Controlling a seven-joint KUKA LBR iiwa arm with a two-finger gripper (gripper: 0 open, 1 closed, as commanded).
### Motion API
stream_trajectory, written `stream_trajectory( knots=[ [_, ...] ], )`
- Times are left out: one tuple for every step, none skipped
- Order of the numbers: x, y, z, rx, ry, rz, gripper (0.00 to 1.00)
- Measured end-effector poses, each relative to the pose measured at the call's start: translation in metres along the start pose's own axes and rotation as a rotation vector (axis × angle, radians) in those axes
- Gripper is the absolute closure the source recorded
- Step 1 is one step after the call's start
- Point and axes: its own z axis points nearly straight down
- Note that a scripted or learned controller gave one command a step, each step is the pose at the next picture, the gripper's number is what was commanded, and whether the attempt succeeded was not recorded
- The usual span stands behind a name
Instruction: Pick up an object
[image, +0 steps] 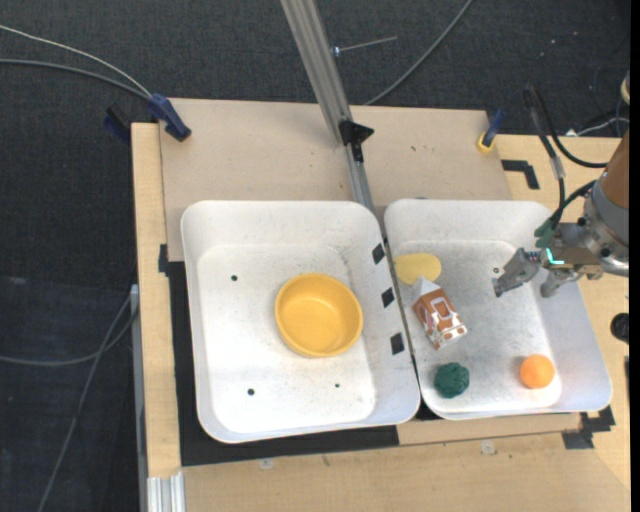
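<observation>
My gripper (532, 279) hangs over the right part of the right bin (478, 223), fingers spread apart with nothing between them. Below it and a little nearer the front lies an orange ball (537, 371). Left of the gripper, a brown and white carton (440, 318) lies on its side near the bin's left wall, with a flat yellow piece (417, 267) just behind it. A dark green ball (451, 379) rests at the front of the same bin. A yellow bowl (318, 315) stands in the middle of the left bin (230, 350).
A metal pole (325, 70) slants down from the top to the gap between the bins. Blue clamps (170, 117) and a yellow clip (488, 135) hold the board's back corners. Cables run along the right edge behind the arm.
</observation>
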Motion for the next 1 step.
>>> stream_trajectory(
  knots=[
    [0.0000,0.0002,-0.0004,-0.001,0.000,0.000,0.00]
  ],
)
